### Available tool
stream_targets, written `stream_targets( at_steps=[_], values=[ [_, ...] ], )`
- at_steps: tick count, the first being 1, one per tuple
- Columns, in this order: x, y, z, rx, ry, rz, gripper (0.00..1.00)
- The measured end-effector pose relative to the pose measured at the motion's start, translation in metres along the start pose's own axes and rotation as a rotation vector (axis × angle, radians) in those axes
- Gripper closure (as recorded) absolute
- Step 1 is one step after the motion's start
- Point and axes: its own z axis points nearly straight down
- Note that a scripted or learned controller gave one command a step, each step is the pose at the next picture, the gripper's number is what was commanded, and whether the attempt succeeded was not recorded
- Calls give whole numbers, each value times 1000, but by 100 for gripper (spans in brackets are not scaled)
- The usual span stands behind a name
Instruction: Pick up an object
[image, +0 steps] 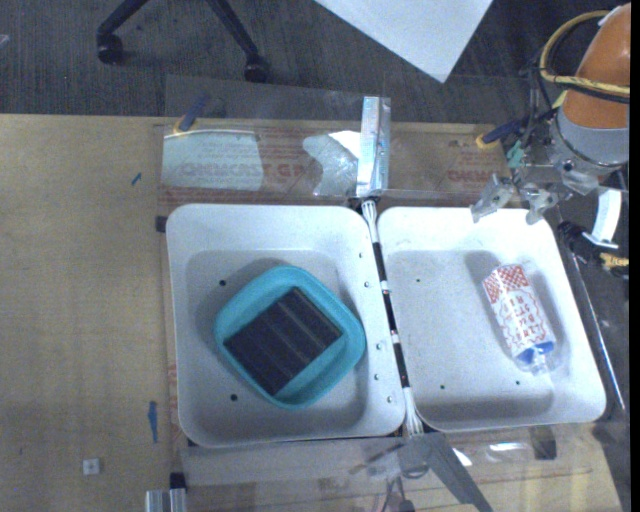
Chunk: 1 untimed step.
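Arm (598, 95): grey body, orange rounded band above wrist. Yellow and black cables loop beside it. Gripper (513, 200) of pale metal, with coloured wires.

I can read no word or number here. The clear plastic sheet (213, 160) behind my bins bears blurred pale lettering, and the red-and-white patterned bottle (517, 313) carries print too small to read.

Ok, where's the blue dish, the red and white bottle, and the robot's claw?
Blue dish (343, 322): camera view, on its teal rim, in the left bin.
Red and white bottle (517, 310): camera view, on its patterned label, in the right bin.
Gripper (513, 202): camera view, between its fingertips, above the right bin's far edge.
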Motion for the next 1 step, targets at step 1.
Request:
stream_targets(
  at_steps=[1],
  values=[
    [-22,-44,100,-2,-1,184,0]
  ],
)
